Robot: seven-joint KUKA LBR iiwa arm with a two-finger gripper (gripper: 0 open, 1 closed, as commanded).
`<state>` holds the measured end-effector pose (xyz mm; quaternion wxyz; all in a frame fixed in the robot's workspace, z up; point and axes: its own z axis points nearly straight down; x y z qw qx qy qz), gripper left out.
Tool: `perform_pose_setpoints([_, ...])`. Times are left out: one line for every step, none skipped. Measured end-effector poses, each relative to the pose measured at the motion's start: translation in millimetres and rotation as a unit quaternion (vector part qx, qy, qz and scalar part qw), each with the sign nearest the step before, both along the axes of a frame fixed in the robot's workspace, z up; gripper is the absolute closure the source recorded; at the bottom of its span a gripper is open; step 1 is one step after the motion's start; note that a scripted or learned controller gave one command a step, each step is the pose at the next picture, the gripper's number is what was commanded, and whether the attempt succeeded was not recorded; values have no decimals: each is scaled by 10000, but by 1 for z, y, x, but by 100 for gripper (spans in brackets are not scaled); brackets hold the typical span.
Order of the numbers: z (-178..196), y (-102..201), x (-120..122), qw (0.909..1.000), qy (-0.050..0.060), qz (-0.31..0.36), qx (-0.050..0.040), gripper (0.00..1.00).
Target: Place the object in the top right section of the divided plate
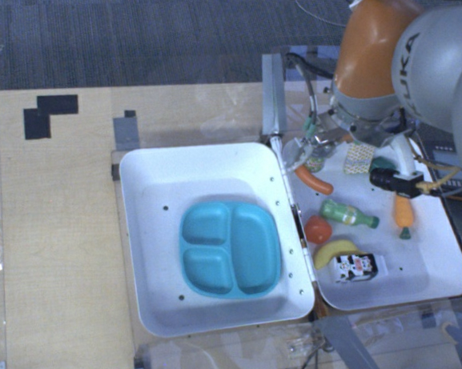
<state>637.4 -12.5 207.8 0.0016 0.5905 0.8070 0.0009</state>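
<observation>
Two white bins: one (441,267) under the gripper (317,141), the other (156,226) alongside it, on the side away from the arm. One blue divided plate (230,248) with three sections sits in the bin far from the gripper. Seven loose items lie in the bin under the gripper, one of each kind. One red sausage (315,181) is nearest the gripper. One pale checkered packet (359,156) is just beside it toward the arm. One green bottle (348,213), one red tomato (318,229), one yellow banana (336,250) and one black-and-white carton (355,267) lie each farther out. One orange carrot (403,214) is off toward the arm side.
</observation>
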Motion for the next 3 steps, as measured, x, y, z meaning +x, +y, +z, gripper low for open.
perform_pose_setpoints([-23, 76, -5, 9952, 0, 974, 5, 100])
perform_pose_setpoints([-38, 189, -24, 9879, 1, 1552, 8, 100])
perform_pose_setpoints([-38, 189, -24, 9879, -2, 1548, 8, 0])
